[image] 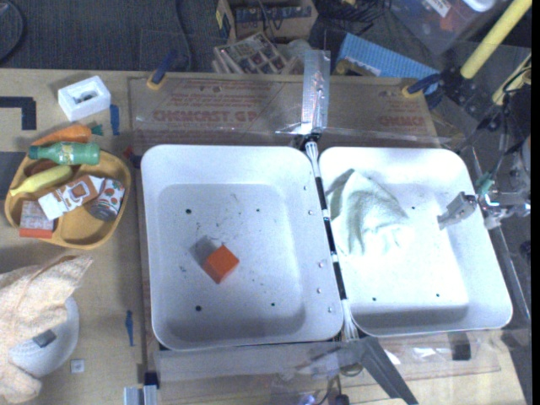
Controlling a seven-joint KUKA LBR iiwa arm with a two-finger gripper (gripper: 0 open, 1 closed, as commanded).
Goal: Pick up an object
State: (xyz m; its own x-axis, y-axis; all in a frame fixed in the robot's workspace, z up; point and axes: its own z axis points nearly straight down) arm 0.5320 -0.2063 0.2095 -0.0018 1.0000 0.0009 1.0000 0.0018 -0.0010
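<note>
An orange cube (pixel 222 263) lies in the left white bin (pixel 169 310), a little left of its middle, with a small grey shadow or block at its upper left. A crumpled pale cloth (pixel 367 213) lies in the left half of the right bin (pixel 472 310). My gripper (pixel 460 209) shows as a small grey part over the right bin's right rim, well clear of the cloth and far from the cube. Nothing is seen held in it.
A yellow bowl (pixel 93 234) of toy food stands left of the bins, with a peach cloth (pixel 38 294) below it. A clear plastic wall (pixel 316 99) rises behind the bins. Cables and a yellow bar (pixel 498 28) crowd the right side.
</note>
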